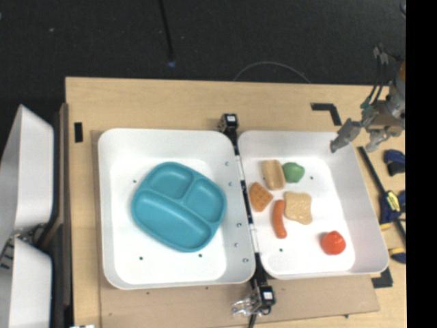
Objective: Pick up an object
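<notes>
Left bin (109, 183) holds teal tray (179, 205); right bin (355, 251) (six foods)

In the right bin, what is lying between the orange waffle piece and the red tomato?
In the camera view, the orange sausage and the tan toast piece lie between the waffle piece and the red tomato in the right bin.

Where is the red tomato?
The tomato lies in the right bin, near its front right corner. Its nearest neighbours are the toast and the sausage, to its upper left in the camera view.
</notes>
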Controlling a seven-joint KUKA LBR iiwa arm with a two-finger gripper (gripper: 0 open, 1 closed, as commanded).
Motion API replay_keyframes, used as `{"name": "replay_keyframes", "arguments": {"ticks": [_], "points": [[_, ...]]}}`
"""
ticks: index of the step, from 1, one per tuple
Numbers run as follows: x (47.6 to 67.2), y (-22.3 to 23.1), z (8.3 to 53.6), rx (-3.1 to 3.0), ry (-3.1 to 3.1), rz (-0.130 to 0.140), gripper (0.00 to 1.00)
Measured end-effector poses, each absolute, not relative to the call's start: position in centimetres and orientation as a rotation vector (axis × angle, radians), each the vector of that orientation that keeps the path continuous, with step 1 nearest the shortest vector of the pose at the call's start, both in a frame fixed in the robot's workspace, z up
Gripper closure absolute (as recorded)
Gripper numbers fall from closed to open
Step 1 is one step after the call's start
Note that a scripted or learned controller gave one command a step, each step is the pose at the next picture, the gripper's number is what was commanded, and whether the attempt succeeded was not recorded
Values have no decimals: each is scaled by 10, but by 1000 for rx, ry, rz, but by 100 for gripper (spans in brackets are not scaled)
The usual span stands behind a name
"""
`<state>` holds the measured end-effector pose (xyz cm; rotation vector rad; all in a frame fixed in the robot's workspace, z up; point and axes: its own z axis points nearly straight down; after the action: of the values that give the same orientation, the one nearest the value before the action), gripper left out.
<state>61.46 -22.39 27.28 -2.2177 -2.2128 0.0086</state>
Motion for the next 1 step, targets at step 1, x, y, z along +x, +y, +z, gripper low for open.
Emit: {"name": "replay_keyframes", "arguments": {"ticks": [1], "points": [[617, -223, 281, -2221, -2225, -1, 0]]}}
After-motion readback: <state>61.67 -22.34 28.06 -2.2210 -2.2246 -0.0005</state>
